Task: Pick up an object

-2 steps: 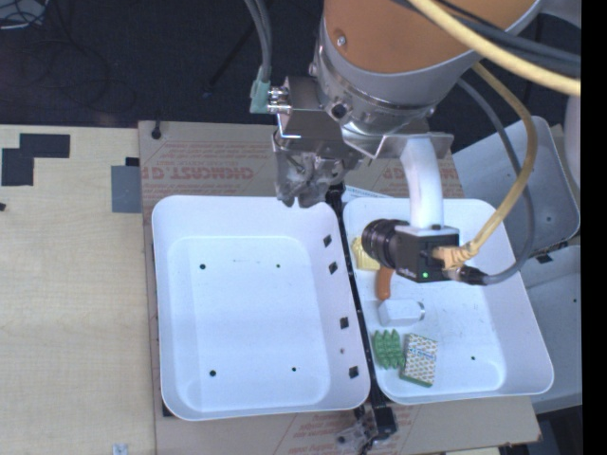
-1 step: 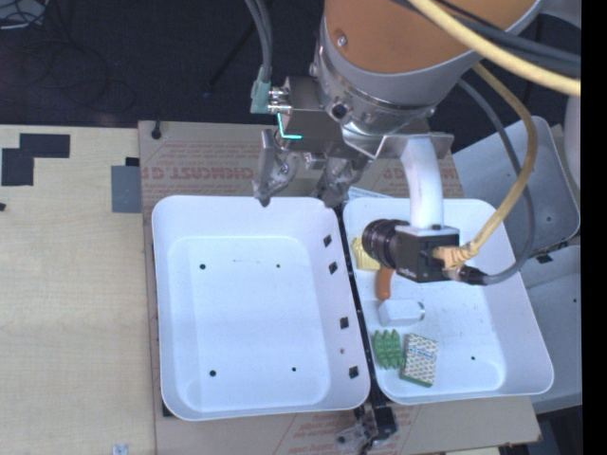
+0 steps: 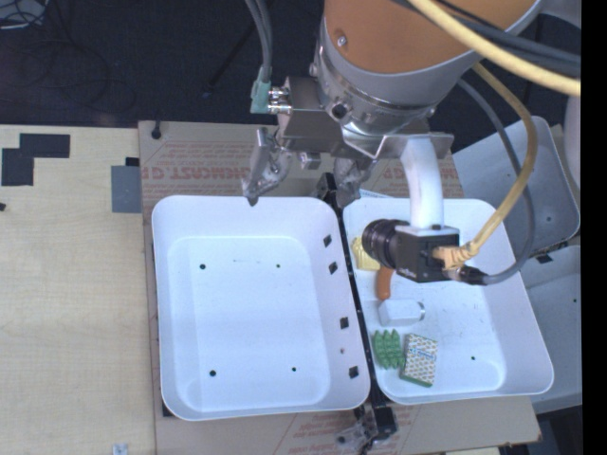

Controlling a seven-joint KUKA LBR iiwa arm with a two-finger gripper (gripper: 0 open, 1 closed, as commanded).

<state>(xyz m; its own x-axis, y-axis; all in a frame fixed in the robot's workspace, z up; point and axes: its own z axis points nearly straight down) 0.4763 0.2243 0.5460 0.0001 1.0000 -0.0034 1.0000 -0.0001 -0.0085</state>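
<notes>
Two fingers of the gripper [image 3: 299,186] hang spread, gripping nothing, over the bins' far edge; the green block [image 3: 386,348] (right bin [image 3: 512,349]) lies nearer, rightward.

The arm [image 3: 398,55] hangs over the far rim of the left bin [image 3: 180,282], its gripper [image 3: 299,183] open, one finger [image 3: 261,178] above the rim, the other [image 3: 343,183] by the divider between the bins. The right bin [image 3: 512,349], just beside the left bin, holds a green block [image 3: 387,348], a patterned packet [image 3: 419,359] touching it, a white piece [image 3: 402,312] and an orange piece [image 3: 384,281].
</notes>
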